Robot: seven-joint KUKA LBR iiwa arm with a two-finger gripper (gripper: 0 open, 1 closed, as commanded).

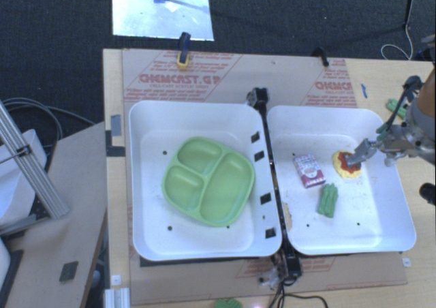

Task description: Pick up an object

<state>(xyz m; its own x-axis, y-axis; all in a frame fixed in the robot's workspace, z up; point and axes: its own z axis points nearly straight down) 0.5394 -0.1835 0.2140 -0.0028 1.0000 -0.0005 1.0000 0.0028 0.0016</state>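
Gripper (355, 157) is seen right over the yellow-red toy (347, 165), touching it; finger state can't be told.

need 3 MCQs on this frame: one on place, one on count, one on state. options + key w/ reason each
1. Where does the light green three-compartment plastic plate lie?
A. In the left white bin
B. In the right white bin
C. On the bench outside both bins

2. How many loose items lie in the right white bin?
A. One
B. Three
C. Five

3. How does the two-finger gripper stand relative to the yellow and red round toy?
A. Far off, over the left bin
B. Right at the toy, tip down on it
C. Lifted high above the bench with the toy hanging from it

Key:
1 A: the plate sits on the floor of the left white bin.
2 B: the yellow and red toy, a small red and white box and a green ribbed toy.
3 B: the gripper's tip meets the toy, which lies on the bin floor.
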